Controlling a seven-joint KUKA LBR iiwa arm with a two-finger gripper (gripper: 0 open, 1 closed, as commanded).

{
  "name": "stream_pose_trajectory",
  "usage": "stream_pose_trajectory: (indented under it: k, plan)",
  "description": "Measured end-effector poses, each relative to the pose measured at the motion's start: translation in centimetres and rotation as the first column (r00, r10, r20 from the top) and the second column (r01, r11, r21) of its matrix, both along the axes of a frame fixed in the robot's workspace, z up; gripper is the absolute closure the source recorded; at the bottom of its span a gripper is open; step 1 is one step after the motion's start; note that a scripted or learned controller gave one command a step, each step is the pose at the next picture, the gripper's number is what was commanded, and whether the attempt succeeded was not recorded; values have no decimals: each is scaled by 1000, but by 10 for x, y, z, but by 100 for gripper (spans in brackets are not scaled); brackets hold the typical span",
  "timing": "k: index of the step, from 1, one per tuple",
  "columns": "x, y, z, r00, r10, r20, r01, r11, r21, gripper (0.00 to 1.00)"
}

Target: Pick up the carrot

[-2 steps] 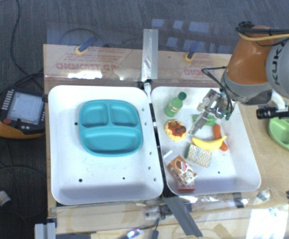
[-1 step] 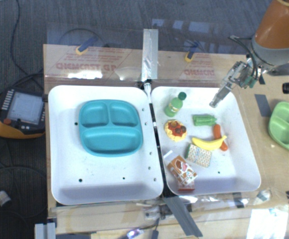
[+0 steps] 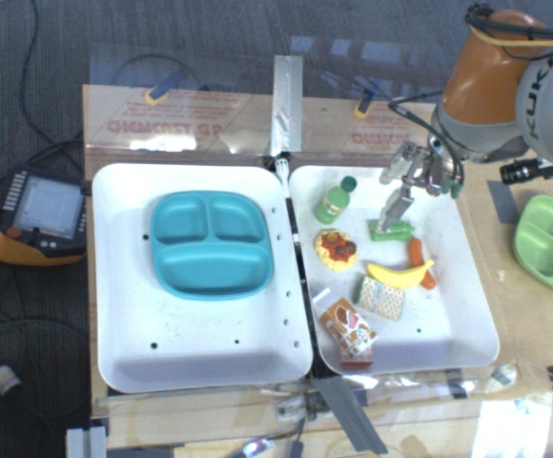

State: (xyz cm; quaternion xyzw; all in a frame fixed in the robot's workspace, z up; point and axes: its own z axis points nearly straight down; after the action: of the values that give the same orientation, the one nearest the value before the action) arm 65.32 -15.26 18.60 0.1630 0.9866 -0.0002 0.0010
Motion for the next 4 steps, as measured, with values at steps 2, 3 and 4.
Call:
stream_pose_trajectory:
  k: [2, 3, 4]
  plan:
    - [3, 20, 113, 1000, -15, 3, 15, 1000, 2, 0]
    - [-19, 73, 16, 999, 53, -1, -53, 999, 1, 0]
    - [-5, -20, 98, 994, -105, 2, 105, 994, -1, 0]
